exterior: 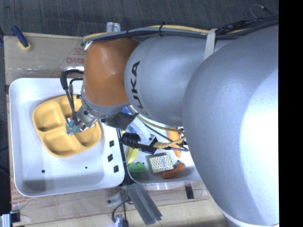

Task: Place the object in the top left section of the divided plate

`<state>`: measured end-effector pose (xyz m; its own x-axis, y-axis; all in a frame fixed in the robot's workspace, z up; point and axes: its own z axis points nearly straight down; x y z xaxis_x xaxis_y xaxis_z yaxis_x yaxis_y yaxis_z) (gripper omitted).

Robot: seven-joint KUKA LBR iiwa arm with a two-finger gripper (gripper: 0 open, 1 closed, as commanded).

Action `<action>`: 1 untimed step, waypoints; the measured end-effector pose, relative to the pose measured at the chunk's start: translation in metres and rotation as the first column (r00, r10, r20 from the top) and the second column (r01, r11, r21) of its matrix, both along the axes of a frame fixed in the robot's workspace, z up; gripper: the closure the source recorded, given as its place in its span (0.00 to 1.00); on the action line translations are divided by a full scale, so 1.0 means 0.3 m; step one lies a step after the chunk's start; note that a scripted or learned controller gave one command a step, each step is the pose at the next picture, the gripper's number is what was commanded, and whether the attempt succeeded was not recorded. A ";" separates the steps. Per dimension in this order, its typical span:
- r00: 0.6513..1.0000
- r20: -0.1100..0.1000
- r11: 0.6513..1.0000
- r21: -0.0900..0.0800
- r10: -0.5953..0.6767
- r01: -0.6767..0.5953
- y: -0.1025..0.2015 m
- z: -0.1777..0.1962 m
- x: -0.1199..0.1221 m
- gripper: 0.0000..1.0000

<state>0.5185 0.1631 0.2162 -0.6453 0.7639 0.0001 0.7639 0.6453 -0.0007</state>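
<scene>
A yellow divided plate lies in the left white bin. My gripper hangs over the plate's right side, near where the section ridges meet. A small teal-green bit shows at its tip, too small to identify. The arm's orange band and grey body cover the plate's right edge.
The right bin is mostly hidden under the arm. In its visible part lie a yellow banana-like piece, a green item, a checkered sponge-like block and an orange carrot-like piece. Black cables loop near the wrist.
</scene>
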 end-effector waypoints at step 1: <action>1.000 0.000 1.000 0.000 0.000 0.000 0.000 0.000 0.000 0.00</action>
